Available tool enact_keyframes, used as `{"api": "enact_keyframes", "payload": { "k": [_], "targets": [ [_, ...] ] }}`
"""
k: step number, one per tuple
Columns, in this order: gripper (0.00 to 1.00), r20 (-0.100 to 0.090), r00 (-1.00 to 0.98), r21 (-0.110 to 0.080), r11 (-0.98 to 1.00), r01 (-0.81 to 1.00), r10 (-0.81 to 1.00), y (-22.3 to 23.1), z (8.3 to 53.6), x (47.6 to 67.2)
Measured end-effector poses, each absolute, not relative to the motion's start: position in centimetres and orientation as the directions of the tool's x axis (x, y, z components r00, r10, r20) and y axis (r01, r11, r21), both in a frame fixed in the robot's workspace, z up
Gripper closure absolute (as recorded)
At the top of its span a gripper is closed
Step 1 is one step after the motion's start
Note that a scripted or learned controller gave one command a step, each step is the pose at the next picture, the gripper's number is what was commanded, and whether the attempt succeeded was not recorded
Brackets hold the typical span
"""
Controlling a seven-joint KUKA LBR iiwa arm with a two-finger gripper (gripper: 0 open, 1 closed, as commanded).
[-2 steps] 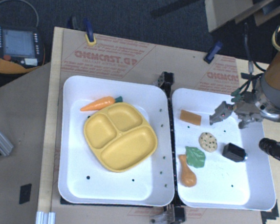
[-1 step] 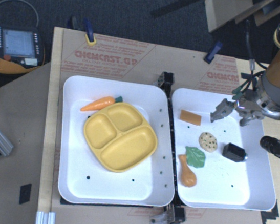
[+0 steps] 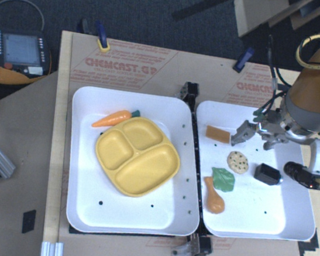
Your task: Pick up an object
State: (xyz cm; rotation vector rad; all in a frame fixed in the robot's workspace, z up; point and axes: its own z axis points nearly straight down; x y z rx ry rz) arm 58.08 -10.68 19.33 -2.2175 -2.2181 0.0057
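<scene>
My gripper (image 3: 257, 137) hangs over the back of the right bin (image 3: 287, 228), open, with nothing between its fingers. Its left finger (image 3: 244, 133) ends just right of a brown rectangular block (image 3: 218, 134). Below the gripper lies a round speckled cookie (image 3: 238, 161). A small black block (image 3: 267, 174) rests to the cookie's right. Nearer the front are a green leafy piece (image 3: 222, 179) and an orange drumstick-shaped toy (image 3: 214, 198), touching each other.
The left bin (image 3: 82, 137) holds a yellow divided plate (image 3: 137, 155) and a toy carrot (image 3: 112, 118) behind it. A black clamp (image 3: 189, 91) sits at the back between the bins. The arm's grey body (image 3: 314, 99) looms over the right bin's back right corner.
</scene>
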Motion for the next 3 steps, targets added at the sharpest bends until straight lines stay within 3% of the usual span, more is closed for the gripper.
{"api": "enact_keyframes", "payload": {
  "k": [2,3],
  "targets": [
    [0.0,0.0,-0.001,-0.002,0.001,1.0,1.0,-10.7,9.0,58.4],
    [1.0,-0.003,0.002,0.007,-0.002,1.0,1.0,-10.9,10.6,58.6]
  ]
}}
